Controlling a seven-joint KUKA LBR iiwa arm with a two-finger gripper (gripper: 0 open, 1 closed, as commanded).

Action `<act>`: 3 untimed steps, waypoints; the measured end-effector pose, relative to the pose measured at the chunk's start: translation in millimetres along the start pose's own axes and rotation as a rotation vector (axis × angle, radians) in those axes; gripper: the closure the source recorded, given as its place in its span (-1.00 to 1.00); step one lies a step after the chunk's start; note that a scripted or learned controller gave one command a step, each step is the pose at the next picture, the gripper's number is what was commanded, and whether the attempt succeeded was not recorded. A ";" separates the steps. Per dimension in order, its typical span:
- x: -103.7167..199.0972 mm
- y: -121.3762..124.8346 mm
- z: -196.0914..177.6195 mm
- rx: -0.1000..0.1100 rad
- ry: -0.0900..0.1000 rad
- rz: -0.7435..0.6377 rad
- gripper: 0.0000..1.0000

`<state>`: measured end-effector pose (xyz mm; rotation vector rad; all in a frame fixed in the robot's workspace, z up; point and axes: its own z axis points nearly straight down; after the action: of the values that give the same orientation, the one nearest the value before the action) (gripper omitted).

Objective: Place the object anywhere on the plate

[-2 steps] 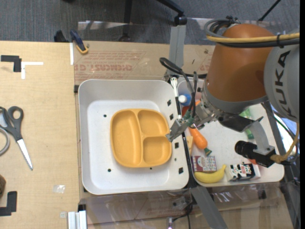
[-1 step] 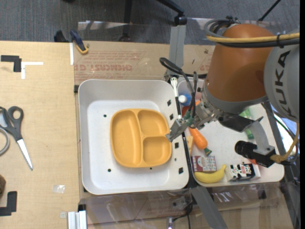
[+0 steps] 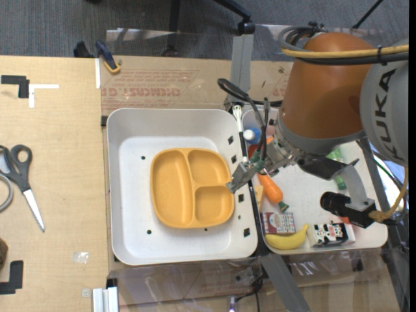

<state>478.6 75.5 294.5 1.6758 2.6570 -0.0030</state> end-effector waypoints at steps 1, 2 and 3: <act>0.0 0.0 0.0 0.000 0.000 0.000 -1.00; 0.0 0.0 0.0 0.000 0.000 0.000 -1.00; 0.0 0.0 0.0 0.000 0.000 0.000 -1.00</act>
<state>478.5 75.5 294.5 1.6758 2.6570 -0.0030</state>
